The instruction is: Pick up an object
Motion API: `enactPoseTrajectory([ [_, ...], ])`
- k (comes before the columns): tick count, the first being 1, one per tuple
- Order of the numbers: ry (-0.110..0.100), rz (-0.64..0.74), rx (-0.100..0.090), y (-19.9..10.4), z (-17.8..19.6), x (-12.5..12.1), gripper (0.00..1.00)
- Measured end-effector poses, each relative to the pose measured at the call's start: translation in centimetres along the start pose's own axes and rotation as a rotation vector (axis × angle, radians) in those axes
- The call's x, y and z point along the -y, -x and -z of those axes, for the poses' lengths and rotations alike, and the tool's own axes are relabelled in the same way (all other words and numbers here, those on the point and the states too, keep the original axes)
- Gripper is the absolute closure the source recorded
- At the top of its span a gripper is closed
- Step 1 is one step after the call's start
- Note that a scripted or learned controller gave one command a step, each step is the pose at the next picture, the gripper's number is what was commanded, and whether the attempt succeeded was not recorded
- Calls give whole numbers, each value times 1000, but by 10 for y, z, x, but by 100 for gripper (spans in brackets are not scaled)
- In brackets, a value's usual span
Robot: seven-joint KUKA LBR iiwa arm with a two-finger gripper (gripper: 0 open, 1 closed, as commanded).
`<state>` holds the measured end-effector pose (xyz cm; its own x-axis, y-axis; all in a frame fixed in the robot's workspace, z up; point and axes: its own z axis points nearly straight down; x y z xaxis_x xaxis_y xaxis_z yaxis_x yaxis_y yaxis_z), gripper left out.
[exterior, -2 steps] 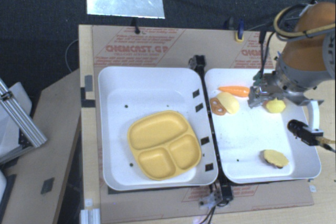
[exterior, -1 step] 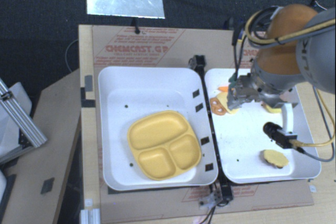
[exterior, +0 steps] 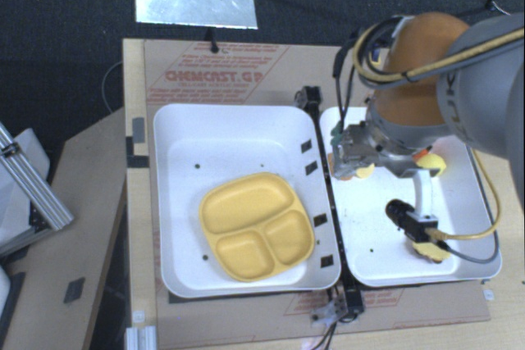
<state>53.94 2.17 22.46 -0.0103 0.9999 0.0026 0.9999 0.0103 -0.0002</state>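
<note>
- Yellow three-compartment plate [exterior: 257,225] — flat, open side up, turned slightly askew, resting on the floor of the left bin [exterior: 176,176], toward its near edge.
- Small yellow piece [exterior: 434,165] — well right of the left bin, partly hidden.

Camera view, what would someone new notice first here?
A yellow three-compartment tray lies in the left bin, toward its front. The grey arm, with its orange band, looms over the right bin, its gripper low near that bin's left wall.
</note>
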Motion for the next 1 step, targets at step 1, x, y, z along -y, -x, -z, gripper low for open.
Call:
enactPoseTrajectory([
  [1, 1, 1, 0, -57, -5, -3, 100],
])
